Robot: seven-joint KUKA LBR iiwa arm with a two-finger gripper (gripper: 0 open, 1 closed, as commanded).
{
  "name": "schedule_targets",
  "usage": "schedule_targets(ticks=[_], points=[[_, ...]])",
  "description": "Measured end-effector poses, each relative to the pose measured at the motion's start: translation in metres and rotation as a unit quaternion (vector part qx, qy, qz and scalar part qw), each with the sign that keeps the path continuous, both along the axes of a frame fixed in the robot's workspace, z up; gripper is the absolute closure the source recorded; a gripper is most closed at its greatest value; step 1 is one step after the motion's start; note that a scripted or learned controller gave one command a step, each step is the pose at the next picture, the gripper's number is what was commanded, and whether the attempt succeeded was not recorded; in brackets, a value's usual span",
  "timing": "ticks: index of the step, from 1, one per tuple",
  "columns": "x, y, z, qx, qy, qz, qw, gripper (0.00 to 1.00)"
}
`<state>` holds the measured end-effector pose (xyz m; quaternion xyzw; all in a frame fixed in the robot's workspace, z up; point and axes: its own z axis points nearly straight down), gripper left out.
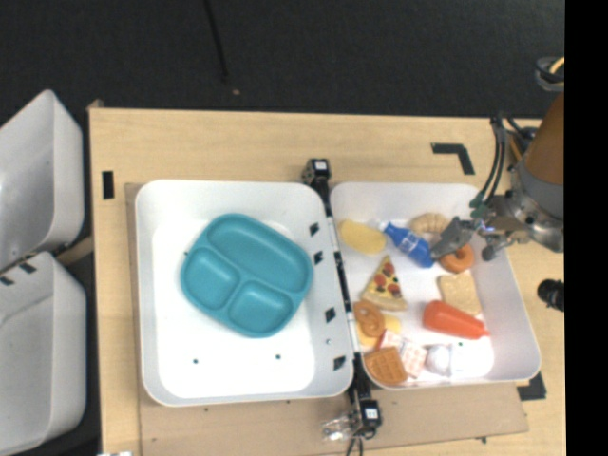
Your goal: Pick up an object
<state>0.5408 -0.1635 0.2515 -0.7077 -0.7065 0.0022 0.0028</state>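
From my feed, the hand (465, 240) hangs low over the upper right of the right-hand white bin (518, 345) on the wooden table (218, 141), its dark fingers spread apart, and I can't see anything caught between them. Just beneath it sits a small orange ring-shaped toy (457, 261), with a blue toy bottle (408, 242) and a tan bread roll (428, 223) just to its left. Further along I see a yellow lemon-like piece (363, 237), a pizza slice (385, 284), an orange carrot-shaped toy (454, 320) and a waffle (388, 365). The left-hand white bin (161, 359) holds a teal divided plate (247, 275).
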Motion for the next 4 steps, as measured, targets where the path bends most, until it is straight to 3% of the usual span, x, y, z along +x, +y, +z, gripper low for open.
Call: schedule_targets(ticks=[1, 2, 4], points=[[0.002, 0.000, 0.003, -0.0008, -0.003, 0.001, 1.0000, 0.00], [0.006, -0.003, -0.059, -0.0005, -0.001, 0.001, 1.0000, 0.00], [0.003, -0.010, -0.149, -0.0018, -0.005, -0.001, 1.0000, 0.00]])
